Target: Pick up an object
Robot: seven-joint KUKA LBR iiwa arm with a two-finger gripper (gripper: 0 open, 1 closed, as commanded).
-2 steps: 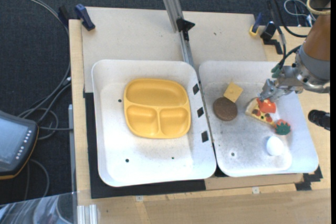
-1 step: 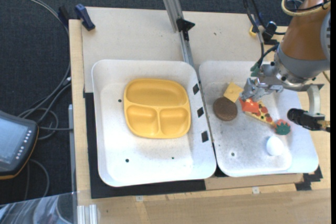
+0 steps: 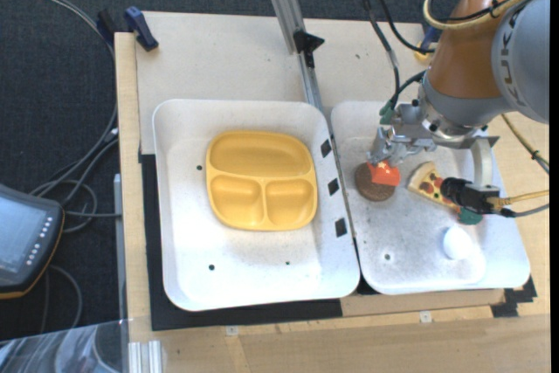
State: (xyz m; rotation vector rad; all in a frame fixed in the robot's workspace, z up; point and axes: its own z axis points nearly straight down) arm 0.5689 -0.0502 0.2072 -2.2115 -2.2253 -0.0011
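I see the jaws [image 3: 384, 160] low in the right bin [image 3: 410, 271], directly over the orange block [image 3: 384, 175]; spread or pinching, I cannot tell.

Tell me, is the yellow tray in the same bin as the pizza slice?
No, the yellow tray lies in the left bin, while the pizza slice lies in the right bin.

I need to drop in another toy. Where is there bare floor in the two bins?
Left bin: bare strips all around the yellow tray, widest along the front. Right bin: a free patch at the front left, beside the white ball. Crowded around the gripper, orange block and pizza slice.
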